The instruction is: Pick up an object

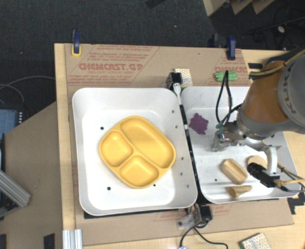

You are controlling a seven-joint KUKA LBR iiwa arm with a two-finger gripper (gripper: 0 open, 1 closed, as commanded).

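The gripper point(218, 140) hangs over the right white bin point(209, 188), its grasp impossible to tell. A small purple lump point(198, 123) lies just beside it.

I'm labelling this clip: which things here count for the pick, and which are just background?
Part of the job:
- gripper, over the right bin
- purple piece, tan roll and small tan piece in that bin
- yellow divided plate in the left bin

Just lying about:
- green item beyond the right bin
- blue clamp at the bench's far corner
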